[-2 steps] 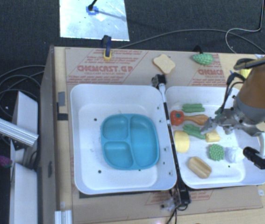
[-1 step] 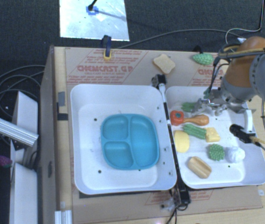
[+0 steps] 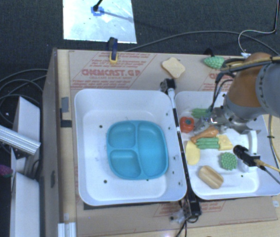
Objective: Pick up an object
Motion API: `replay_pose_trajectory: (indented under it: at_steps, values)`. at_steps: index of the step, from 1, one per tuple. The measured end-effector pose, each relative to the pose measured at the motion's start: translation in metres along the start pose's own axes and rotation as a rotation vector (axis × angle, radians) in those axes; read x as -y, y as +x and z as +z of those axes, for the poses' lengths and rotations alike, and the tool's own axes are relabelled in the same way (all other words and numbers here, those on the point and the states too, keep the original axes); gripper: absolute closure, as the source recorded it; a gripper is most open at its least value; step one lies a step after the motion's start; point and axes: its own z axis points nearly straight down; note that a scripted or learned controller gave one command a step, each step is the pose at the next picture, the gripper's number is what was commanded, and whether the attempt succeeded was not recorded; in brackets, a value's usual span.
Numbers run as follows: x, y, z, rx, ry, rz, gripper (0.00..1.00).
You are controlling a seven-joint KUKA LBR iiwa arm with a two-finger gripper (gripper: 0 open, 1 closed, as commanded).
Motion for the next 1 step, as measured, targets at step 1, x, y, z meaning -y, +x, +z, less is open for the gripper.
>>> replay_pose_trajectory:
  at_steps: [1]
  values:
    - [-0.0691,0.0080,-0.0012,0.001,-0.004,-0.001,0.00]
